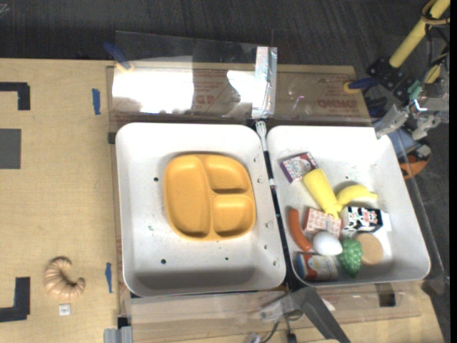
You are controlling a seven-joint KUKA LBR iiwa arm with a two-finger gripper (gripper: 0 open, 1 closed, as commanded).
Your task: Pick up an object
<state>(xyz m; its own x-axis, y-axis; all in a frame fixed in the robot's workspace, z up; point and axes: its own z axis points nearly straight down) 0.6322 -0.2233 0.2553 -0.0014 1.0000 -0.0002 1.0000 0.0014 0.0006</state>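
Camera view: two white bins side by side, arm at 2 o'clock.
Left bin (pixel 136 191) holds a yellow divided plate (pixel 209 195); right bin (pixel 407 213) holds a yellow bottle (pixel 320 190), banana (pixel 355 192), red sausage (pixel 300 231), white egg (pixel 328 244). Gripper (pixel 418 113) sits outside the bin's 1 o'clock corner; its state I cannot tell.

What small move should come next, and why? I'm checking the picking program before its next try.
Probably swing the arm left and down over the right bin, towards the banana. The arm sits at the bin's upper right corner, away from the pile, and the banana lies on top near that side, with bare bin floor beside it.
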